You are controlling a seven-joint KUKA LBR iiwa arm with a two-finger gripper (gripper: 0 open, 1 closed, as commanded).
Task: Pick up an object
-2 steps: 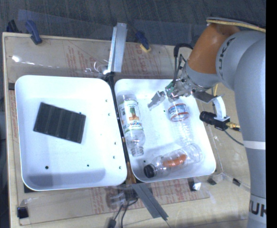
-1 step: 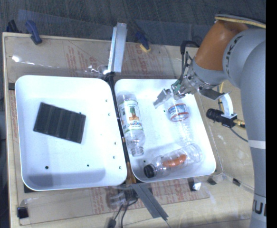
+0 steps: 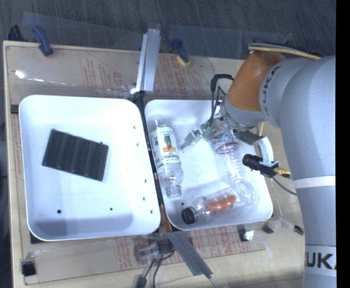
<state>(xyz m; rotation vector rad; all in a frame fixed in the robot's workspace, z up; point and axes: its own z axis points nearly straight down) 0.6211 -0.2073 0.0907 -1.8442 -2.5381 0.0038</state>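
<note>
Arm (image 3: 310,161) over bottle (image 3: 229,155), lengthwise top-to-bottom.

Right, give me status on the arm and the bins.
Gripper low in right white bin, beside clear plastic bottle. Two more clear bottles close by. Dark ribbed panel in left bin.

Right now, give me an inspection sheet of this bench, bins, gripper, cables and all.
Surface: wooden bench bearing left bin and right bin.
Job's things: three clear bottles in right bin: labelled bottle, dark-capped bottle, third bottle.
Clutter: dark ribbed panel in left bin.
Grippers: gripper low over right bin, beside third bottle.
Cables: black cable looping by wrist.
Surroundings: blue clamps at bench's far edge.
</note>
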